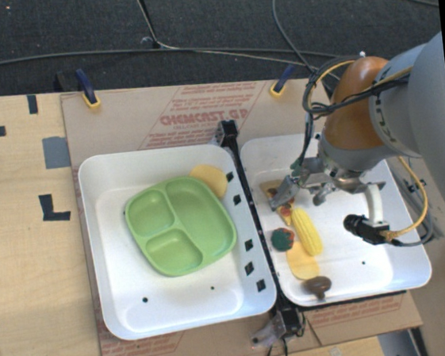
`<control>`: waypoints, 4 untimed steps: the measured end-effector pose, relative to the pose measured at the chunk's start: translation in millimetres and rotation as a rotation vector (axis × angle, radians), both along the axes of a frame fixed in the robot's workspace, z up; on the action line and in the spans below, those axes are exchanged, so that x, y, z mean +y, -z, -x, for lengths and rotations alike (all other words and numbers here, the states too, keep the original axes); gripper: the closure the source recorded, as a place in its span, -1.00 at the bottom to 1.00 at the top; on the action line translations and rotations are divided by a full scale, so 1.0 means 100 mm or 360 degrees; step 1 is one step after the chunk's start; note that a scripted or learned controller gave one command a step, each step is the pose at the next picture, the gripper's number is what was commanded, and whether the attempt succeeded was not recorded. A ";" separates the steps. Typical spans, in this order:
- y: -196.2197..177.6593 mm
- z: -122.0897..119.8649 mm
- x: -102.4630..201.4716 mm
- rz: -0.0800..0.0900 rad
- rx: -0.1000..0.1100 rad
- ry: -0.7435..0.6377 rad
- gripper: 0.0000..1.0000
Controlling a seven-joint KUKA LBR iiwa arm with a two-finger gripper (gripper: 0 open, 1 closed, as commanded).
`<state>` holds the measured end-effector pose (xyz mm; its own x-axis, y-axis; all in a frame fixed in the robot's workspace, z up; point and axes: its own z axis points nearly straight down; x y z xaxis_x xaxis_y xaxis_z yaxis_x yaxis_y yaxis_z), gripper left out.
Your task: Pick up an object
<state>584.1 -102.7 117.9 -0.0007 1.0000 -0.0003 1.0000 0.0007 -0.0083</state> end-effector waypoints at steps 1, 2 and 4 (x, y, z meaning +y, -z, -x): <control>-0.14 -0.02 0.01 -0.0001 -0.0008 -0.0004 1.00; -0.70 -0.11 0.08 0.0000 -0.0021 -0.0003 1.00; -1.33 -0.10 0.18 -0.0001 -0.0013 0.0000 1.00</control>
